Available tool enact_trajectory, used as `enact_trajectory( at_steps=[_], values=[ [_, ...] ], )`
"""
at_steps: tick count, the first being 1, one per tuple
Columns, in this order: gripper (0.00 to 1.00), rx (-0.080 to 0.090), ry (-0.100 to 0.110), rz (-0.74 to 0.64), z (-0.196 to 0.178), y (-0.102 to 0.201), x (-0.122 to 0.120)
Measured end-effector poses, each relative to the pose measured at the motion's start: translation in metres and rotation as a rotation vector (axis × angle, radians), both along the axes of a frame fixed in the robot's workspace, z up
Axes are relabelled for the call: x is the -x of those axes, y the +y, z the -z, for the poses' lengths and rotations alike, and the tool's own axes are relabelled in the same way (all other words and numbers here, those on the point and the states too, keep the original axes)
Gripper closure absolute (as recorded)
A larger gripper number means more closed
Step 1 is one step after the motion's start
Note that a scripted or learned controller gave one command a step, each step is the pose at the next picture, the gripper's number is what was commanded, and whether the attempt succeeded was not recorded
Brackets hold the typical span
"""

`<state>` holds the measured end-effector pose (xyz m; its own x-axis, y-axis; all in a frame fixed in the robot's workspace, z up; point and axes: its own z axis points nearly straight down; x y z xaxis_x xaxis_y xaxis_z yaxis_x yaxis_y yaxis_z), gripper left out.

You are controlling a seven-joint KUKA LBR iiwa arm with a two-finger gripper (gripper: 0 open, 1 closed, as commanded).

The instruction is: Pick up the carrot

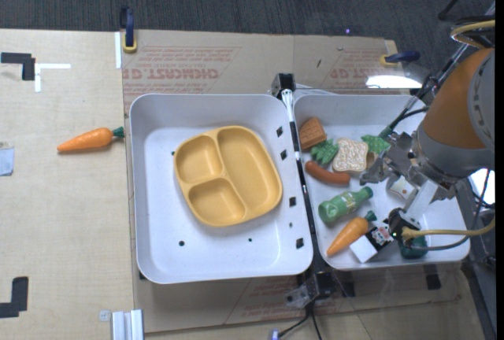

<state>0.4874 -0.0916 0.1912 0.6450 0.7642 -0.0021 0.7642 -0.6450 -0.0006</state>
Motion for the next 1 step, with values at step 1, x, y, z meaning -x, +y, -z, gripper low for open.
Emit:
enact_trajectory(
  at_steps=[1],
  values=[
    [0.0,0.004,-0.027,-0.058,0.0751,-0.0088,0.0008]
  ],
)
